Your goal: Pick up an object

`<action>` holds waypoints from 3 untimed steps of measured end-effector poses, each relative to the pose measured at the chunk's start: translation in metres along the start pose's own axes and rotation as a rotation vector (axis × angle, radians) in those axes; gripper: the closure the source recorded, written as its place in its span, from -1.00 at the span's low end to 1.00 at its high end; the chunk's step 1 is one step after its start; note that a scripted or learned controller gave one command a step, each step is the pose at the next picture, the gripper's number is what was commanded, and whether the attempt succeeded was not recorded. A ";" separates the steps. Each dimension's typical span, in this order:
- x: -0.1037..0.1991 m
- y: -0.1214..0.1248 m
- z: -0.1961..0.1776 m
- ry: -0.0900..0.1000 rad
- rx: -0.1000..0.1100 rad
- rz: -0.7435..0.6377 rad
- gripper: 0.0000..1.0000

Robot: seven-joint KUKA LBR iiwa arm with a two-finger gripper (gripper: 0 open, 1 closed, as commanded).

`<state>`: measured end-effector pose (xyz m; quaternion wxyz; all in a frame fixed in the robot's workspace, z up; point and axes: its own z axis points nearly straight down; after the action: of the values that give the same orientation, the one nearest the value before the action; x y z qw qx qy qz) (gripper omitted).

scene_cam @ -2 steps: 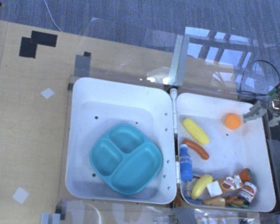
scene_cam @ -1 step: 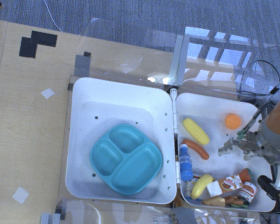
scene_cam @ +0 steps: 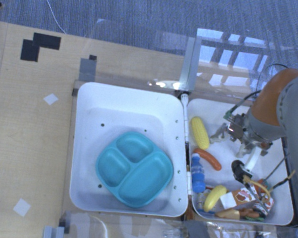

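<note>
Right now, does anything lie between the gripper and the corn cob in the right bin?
Nothing visible does. The gripper is over the right bin, with the corn cob just to its left in the view, and bare white floor shows between them. The orange sausage lies lower, off that line.

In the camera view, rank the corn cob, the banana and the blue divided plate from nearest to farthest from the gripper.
1. Corn cob: in the right bin, just left of the gripper.
2. Banana: right bin, near its front edge.
3. Blue divided plate: over in the left bin.
</note>
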<state>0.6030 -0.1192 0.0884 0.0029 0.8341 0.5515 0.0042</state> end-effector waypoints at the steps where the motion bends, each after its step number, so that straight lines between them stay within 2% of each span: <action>1: 0.009 -0.022 -0.001 -0.001 -0.002 -0.500 -1.00; 2: -0.020 -0.082 -0.003 -0.001 -0.004 -0.487 -1.00; 3: -0.036 -0.104 -0.003 -0.002 -0.012 -0.666 -1.00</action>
<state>0.4935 -0.1119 0.0907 0.0099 0.6080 0.7939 0.0054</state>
